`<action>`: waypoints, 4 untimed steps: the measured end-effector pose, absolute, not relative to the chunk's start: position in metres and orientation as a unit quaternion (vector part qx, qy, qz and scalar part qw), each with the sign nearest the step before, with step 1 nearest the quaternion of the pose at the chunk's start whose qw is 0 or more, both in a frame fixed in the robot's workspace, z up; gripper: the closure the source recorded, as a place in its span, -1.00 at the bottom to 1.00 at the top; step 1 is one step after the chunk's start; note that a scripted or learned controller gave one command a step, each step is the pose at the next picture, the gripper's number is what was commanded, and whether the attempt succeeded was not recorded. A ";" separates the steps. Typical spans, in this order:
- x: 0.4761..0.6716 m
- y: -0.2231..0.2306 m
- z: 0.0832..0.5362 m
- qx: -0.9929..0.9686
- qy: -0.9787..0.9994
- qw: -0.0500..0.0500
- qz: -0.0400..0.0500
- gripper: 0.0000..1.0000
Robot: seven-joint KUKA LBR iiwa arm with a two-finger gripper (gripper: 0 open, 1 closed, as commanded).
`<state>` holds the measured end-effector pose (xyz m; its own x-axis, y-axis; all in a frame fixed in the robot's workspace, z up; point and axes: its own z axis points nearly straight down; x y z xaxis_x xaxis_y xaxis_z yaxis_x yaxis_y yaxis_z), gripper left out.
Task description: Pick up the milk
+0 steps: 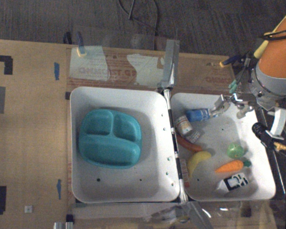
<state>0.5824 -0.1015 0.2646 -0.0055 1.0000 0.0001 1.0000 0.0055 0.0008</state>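
The milk (pixel 235 182) is a small white carton with a black patch, lying in the near right corner of the right bin (pixel 265 190). It rests just in front of a toy carrot (pixel 230 166). My gripper (pixel 231 107) hangs over the far part of the same bin, well behind the milk. Its two metal fingers (pixel 219 107) stand spread apart and open, with nothing between them. The left finger is close to a blue bottle (pixel 198 114).
Also in the right bin are a small can (pixel 183 124), a red sausage-like piece (pixel 189 145), a yellow fruit (pixel 198 161) and a green fruit (pixel 235 150). In the left bin (pixel 82 180) lies a teal divided plate (pixel 110 137). Cables hang beside the arm at right.
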 end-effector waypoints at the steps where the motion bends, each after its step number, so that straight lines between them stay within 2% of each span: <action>1: 0.667 -0.137 0.171 0.674 0.739 0.001 0.000 -1.00; 2: 0.675 -0.159 0.112 0.637 0.770 0.010 0.008 -1.00; 3: 0.677 -0.158 0.105 0.710 0.704 0.012 0.012 -1.00; 4: 0.669 -0.193 0.087 0.718 0.696 0.003 0.001 -1.00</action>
<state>0.6687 -0.1930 0.0870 0.0311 0.9995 -0.0014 0.9995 -0.0311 0.0057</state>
